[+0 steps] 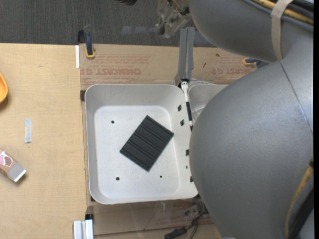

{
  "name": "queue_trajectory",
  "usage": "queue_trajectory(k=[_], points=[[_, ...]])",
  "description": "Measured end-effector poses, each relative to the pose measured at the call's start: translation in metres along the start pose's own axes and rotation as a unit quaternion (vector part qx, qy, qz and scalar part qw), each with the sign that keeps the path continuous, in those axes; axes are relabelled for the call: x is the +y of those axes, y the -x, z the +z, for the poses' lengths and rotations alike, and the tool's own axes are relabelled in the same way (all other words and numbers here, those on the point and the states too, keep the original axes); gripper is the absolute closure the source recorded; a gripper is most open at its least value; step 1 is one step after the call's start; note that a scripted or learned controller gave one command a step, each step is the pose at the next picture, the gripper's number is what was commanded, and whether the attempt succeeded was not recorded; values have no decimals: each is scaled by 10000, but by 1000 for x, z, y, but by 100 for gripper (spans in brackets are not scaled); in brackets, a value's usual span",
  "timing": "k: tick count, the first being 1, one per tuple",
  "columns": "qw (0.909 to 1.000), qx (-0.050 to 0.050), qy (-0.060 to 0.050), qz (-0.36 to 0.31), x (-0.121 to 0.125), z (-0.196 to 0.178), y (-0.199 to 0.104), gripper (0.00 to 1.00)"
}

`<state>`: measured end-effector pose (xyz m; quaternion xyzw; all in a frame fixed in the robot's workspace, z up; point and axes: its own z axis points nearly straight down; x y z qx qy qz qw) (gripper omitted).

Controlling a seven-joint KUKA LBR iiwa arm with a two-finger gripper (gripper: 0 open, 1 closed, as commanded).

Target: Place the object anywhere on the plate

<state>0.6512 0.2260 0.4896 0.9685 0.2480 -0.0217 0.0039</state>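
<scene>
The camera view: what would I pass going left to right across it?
Orange thing at the edge → small grey strip → white bin → black ribbed pad lying in that bin → big grey robot arm.

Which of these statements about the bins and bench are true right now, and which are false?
1. A black ribbed rectangular plate lies in the left white bin. True.
2. The plate sits square to the bin walls. False: it lies turned at a diagonal.
3. The grey arm covers most of the right white bin. True.
4. A red ball rests on the plate. False: its ribbed top is bare.
5. The plate touches the bin's left wall. False: it lies near the middle.
</scene>
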Motion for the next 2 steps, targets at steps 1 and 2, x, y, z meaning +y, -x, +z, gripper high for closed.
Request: queue_trajectory(k=[1,2], points=[[10000,-26,-7,-18,0,-7,0,100],[10000,-53,-12,-35,0,-13,-1,100]])
